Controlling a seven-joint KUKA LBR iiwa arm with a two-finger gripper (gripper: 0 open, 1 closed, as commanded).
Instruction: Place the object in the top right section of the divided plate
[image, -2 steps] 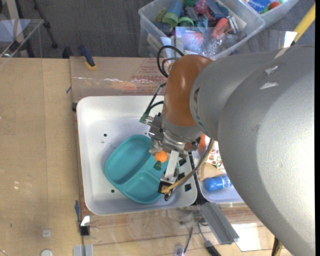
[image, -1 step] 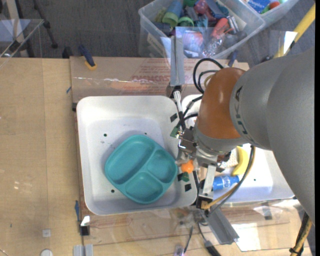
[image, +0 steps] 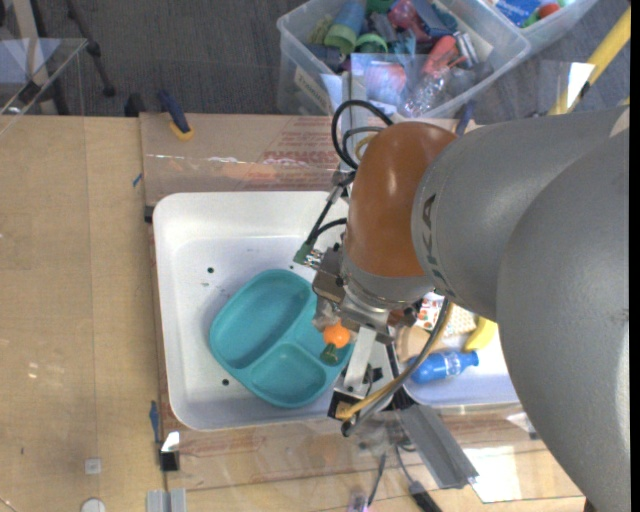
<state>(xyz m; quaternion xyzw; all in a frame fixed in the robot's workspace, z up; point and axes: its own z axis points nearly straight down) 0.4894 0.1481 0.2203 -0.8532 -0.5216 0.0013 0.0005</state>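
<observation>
A teal divided plate (image: 262, 335) lies tilted in the left white bin (image: 190, 300). Its right rim passes under the arm's wrist, so part of the plate is hidden. A small orange object with a green end (image: 337, 338) sits at the plate's right edge, directly below the wrist. My gripper (image: 345, 345) hangs over that same edge, right at the orange object. The big grey and orange arm covers the gripper from above, and I cannot tell whether the object is held or resting on the plate.
The right bin (image: 470, 395) is mostly covered by the arm; a blue bottle (image: 445, 366), a yellow piece (image: 481, 331) and a patterned packet (image: 452, 318) show in it. A clear tub of toys (image: 400, 40) stands behind the bins.
</observation>
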